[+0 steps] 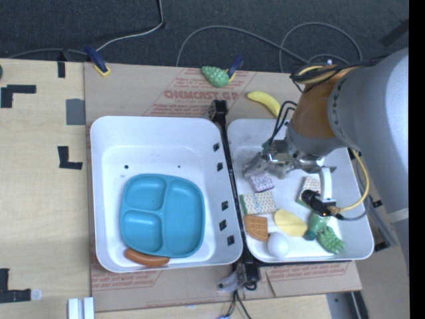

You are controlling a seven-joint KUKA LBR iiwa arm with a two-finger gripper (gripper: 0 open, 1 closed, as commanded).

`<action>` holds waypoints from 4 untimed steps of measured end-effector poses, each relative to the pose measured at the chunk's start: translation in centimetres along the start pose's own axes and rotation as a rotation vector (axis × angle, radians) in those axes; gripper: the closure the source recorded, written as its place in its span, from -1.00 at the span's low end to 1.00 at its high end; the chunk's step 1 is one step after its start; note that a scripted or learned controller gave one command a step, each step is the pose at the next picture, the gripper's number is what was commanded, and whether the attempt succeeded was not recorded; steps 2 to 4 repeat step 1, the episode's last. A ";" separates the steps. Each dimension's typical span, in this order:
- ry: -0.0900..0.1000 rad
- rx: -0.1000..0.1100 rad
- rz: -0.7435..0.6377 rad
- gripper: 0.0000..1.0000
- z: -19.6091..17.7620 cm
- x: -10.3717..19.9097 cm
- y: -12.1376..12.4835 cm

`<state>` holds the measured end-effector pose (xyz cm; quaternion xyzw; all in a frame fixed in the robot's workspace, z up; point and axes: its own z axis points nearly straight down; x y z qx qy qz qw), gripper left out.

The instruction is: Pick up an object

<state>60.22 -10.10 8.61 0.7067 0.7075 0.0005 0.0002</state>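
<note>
Looming largest: grey arm [378, 105], lowering gripper [265, 168] into right bin [362, 248] beside small checked packet [261, 182]. Finger state: cannot tell. Nothing lifted yet; grasp and lift remaining.

The tabletop [40, 178] is pale wood with a brown cardboard sheet [172, 95] laid over it. Two white bins sit side by side on the cardboard, the left bin [106, 131] and the right bin [362, 244]. A yellow banana [263, 102] and a green toy [216, 76] lie on the cardboard behind them
</note>
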 end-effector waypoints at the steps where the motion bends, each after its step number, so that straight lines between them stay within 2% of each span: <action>1: -0.002 -0.002 0.000 1.00 -1.0 0.0 0.0; 4: -0.002 -0.002 0.000 1.00 -1.0 0.0 0.0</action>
